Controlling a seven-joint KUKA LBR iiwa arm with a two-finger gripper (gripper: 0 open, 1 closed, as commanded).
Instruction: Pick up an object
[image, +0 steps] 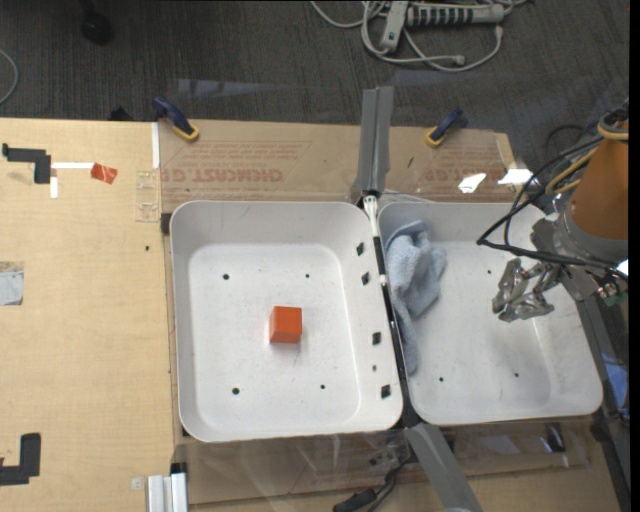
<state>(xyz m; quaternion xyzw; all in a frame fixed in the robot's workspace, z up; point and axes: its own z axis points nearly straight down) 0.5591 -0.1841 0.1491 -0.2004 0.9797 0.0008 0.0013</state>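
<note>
A: Where is the end effector (522, 295) right now?

B: Over the right bin (560, 395), toward its far right part. Whether it is released or clenched I cannot tell; the metal parts blur together from up here. Nothing is visibly held by it.

A: What is there to pick?

B: A grey cloth (414, 270) lies to the end effector's left, in the same bin, bunched against the divider. Farther left, well apart, an orange block (286, 325) sits near the middle of the left bin (200, 400).

A: Which would you go for?

B: The cloth is nearer. I'd judge it best to come down over its thickest fold, not its thin edge by the wall, so there is something to bite on and the bin's rim is kept clear.

A: How does it lie?

B: It is crumpled, with its long axis running roughly from the far side toward the near side, alongside the divider. It has no real front. The block looks nearly square from above, sides roughly in line with the bin walls, so no long axis to speak of.
</note>
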